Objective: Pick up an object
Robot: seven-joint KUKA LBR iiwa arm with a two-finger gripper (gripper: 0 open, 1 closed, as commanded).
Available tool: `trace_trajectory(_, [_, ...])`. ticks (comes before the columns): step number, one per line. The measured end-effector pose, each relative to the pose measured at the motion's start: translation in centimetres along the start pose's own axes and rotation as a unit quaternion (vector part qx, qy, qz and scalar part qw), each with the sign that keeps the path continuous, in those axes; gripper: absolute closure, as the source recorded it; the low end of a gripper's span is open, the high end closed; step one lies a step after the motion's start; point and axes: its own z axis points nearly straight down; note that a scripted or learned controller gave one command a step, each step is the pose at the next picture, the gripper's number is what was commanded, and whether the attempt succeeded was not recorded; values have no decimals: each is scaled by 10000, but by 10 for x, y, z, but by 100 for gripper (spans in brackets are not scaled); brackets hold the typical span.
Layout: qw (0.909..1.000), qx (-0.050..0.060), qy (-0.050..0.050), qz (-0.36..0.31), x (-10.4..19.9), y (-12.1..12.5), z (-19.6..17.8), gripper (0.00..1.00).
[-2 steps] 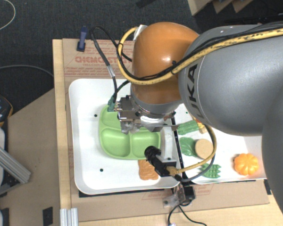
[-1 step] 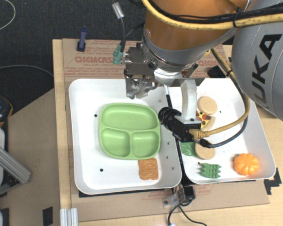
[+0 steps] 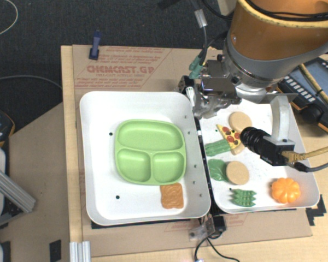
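Observation:
My gripper (image 3: 203,106) hangs at the far left corner of the right bin (image 3: 311,192), close to the wall between the two bins. Its tip is lost in the dark mechanism under the orange-banded wrist. Just right of it lie a pizza slice (image 3: 229,136) and a tan round biscuit (image 3: 240,119). Nearer the front are a green vegetable piece (image 3: 218,147), a tan disc (image 3: 238,172) beside a green leaf (image 3: 217,171), green pea pods (image 3: 243,197) and an orange pumpkin (image 3: 285,190). I see nothing held.
The left bin (image 3: 95,146) holds a green divided plate (image 3: 150,150) and a brown waffle piece (image 3: 172,195). A black cylinder on a grey bracket (image 3: 259,142) juts from the wrist over the right bin. Cables trail at the right.

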Motion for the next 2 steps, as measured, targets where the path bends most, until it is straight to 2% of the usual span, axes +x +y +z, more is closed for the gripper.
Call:
trace_trajectory(1, [10000, 86, -19, -18, -28, -1, 163, 100])
trace_trajectory(2, [9999, -102, 29, -46, -40, 2, 3, 100])
